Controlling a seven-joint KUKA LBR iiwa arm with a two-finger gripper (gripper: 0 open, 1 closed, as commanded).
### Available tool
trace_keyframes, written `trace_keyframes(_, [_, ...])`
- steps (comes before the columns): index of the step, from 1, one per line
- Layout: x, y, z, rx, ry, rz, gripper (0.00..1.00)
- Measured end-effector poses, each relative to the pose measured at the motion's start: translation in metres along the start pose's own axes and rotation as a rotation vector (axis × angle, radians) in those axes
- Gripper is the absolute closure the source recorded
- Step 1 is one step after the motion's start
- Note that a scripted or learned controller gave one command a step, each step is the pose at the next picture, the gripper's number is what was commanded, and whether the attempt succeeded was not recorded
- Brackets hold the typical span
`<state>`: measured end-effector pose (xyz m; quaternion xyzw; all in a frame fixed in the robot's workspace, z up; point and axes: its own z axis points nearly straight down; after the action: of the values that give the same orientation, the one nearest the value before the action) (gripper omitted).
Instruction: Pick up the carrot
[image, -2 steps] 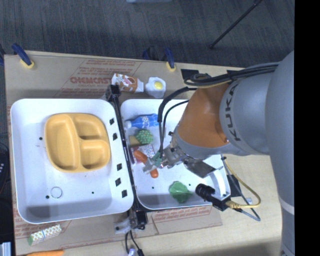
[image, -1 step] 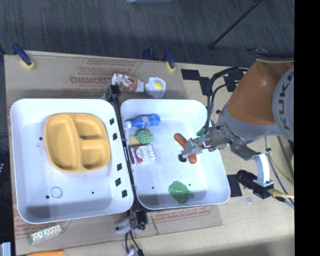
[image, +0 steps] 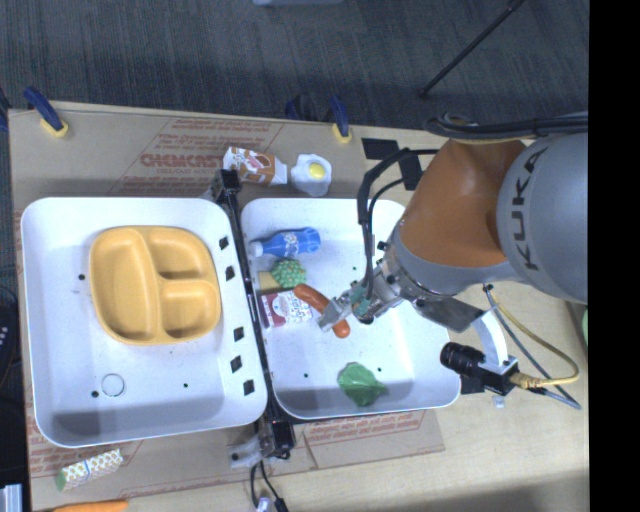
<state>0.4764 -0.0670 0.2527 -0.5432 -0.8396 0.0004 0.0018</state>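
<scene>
**Gripper down at the carrot in the right bin**

I take the right bin as my landmark and read across from its left. Well to the left of it, touching it along a shared edge, is the left bin, and in that one I see a yellow tray with 3 compartments, lying flat. Outside, beyond the right bin's far left corner, a small brown and white carton lies on the cardboard, and just beside that, above the bin's far rim, sits a white and yellow egg-like toy.

Inside the right bin, near its far left part, I see a blue bottle lying on its side. Just below it is a green bumpy toy, and next to that, against the bin's left wall, a flat red and white packet. An orange-red sausage-like piece lies tilted at the packet's right edge.

The carrot is near the middle of the right bin, a small orange piece just right of the packet. The gripper is down on it, touching or nearly so; from this slant I cannot tell whether the fingers are apart or closed, nor whether the carrot sits between them.

Toward the bin's near rim lies a green leafy toy. The arm, grey with its orange band, covers the bin's right part
</scene>
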Motion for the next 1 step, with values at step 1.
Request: trace_keyframes(1, [-0.0138, -0.0063, -0.0794, -0.002, -0.002, 0.165, 1.00])
